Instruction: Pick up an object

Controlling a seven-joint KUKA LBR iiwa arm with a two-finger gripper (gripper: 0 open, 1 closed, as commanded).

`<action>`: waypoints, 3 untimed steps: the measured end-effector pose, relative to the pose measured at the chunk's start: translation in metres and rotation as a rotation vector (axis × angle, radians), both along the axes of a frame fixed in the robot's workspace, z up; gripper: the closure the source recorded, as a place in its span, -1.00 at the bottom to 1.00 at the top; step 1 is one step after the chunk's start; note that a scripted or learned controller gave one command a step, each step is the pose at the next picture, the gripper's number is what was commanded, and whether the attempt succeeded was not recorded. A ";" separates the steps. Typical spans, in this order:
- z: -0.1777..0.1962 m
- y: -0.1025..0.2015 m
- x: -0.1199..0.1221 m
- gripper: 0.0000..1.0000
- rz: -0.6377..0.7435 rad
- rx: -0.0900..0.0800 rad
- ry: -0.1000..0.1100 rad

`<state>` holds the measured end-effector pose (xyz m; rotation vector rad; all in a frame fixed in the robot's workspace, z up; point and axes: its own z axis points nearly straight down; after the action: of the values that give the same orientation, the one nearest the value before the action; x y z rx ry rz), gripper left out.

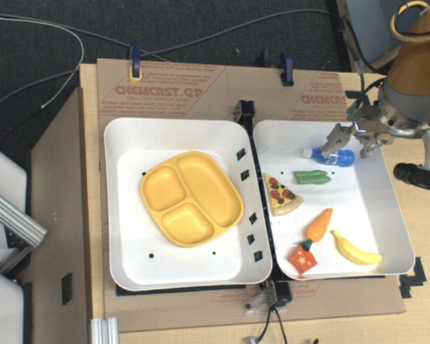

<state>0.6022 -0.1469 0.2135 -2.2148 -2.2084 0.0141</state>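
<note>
My gripper hangs over the back of the right bin, its two grey fingers spread open. Just below and slightly left of the fingertips lies a blue toy bottle with a white end pointing left; nothing is clamped between the fingers. Further forward in the same bin lie a green pickle, a pizza slice, an orange carrot, a red strawberry piece and a yellow banana.
The left bin bears a yellow three-section plate. A black divider rail runs between the bins. Two clamps hold the cardboard base at the back. The arm's orange band rises at the upper right.
</note>
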 end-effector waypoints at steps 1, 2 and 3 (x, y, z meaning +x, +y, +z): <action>0.009 0.001 0.003 -1.00 0.003 -0.002 -0.015; -0.037 -0.007 -0.002 -1.00 0.002 -0.002 -0.013; -0.091 -0.005 -0.013 -1.00 0.002 -0.001 -0.010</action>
<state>0.5896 -0.1522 0.1221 -2.2175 -2.2164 0.0043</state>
